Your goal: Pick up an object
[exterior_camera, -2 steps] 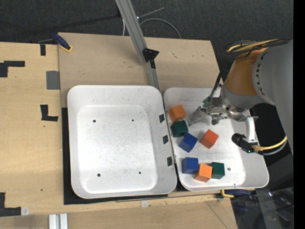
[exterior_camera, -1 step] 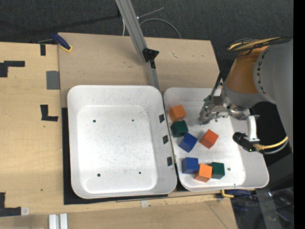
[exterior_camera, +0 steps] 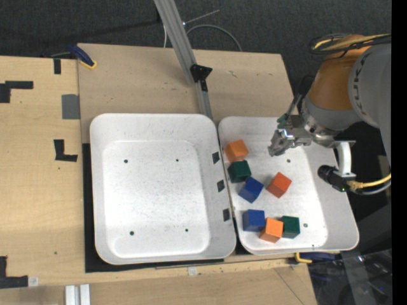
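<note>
Right now I have the gripper [exterior_camera: 278, 146] hanging over the upper part of the right bin [exterior_camera: 318, 234], with nothing between its fingers; whether they are spread or pressed together I cannot tell from this slant. All seven cubes lie in that bin. The nearest candidates are the orange cube [exterior_camera: 237, 149] to the left of the gripper and the red-orange cube [exterior_camera: 278, 185] just below it, which sits a little apart from its neighbours. I judge that one the better target: the green cube [exterior_camera: 239, 170] and blue cube [exterior_camera: 251, 189] touch, and the lower cluster is crowded. I'd line the fingers up with two flat faces, centre over it, descend straight, then close. The left bin [exterior_camera: 102, 132] needs no attention.
</note>
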`<state>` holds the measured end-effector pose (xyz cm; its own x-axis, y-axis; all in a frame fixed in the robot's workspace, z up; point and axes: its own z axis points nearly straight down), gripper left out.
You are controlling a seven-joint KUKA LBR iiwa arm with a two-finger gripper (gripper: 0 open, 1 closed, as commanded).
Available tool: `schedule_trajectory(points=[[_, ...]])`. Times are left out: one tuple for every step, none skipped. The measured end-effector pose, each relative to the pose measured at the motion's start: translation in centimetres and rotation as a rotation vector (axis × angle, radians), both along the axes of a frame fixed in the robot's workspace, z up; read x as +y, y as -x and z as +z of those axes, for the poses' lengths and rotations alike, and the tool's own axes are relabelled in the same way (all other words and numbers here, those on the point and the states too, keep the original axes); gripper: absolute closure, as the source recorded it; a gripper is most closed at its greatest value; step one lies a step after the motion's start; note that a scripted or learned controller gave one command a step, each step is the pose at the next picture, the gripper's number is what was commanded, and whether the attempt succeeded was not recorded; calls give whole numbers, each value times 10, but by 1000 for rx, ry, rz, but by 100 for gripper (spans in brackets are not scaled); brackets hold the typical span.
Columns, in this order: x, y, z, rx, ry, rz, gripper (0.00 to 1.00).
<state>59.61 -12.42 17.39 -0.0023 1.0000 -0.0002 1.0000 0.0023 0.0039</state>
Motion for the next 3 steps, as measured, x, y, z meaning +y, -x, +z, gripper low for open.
schedule_trajectory(points=[[0, -1, 53, -1, 1, -1, 100], [47, 24, 45, 7, -1, 2, 100], [87, 47, 44, 7, -1, 2, 100]])
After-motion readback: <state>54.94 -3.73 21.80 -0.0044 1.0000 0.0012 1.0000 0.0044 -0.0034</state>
